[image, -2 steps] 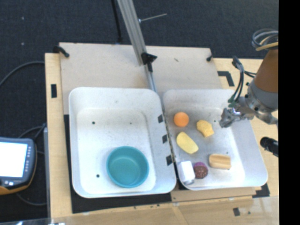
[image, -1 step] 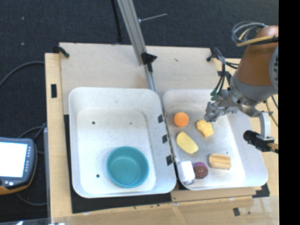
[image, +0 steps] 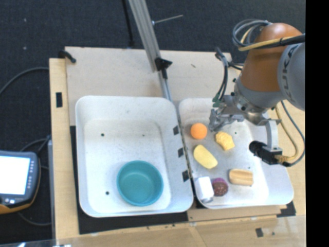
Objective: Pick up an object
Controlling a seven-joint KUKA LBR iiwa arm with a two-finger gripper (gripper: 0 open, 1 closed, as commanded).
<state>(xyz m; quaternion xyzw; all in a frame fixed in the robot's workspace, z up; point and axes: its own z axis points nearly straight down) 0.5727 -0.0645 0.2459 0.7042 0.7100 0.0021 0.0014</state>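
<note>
- The gripper hung low in the right bin, at its upper middle, between the orange ball and the small yellow corn-like piece.
- Whether the fingers were apart or together could not be told; the metal parts blurred into one dark cluster, and nothing showed between them.
- The likeliest targets lay just beside the gripper: the ball to its left and the corn-like piece just below it, both resting free on the bin floor.
- Further down lay a yellow lemon-like lump, a tan bread-like block, a white cylinder and a dark purple piece, the last two touching.
- The ball looked light and smooth, probably apt to roll away from a closing pinch; a hold across its widest middle seemed best.
- The corn-like piece looked light and bumpy, probably easier to pinch across its short width.
- The left bin held a teal bowl, well apart from the gripper.
</note>
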